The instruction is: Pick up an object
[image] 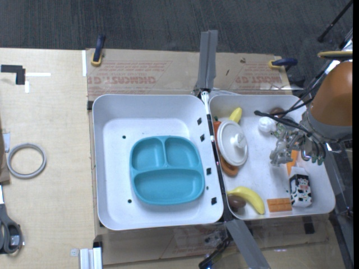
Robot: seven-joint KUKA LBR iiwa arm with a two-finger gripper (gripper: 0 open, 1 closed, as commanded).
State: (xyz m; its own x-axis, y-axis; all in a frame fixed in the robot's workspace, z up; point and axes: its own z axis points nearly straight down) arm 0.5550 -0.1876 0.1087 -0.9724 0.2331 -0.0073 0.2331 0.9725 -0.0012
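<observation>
- The gripper (282, 150) hangs low in the right bin (255, 192), right of the white lidded pot (233, 143) and just above the cow-print carton (300, 190).
- That carton looks like the nearest pick — light, boxy, a bit crushable, so I'd pinch its flat sides.
- Jaws: too cluttered there, can't tell — nothing visibly held.
</observation>
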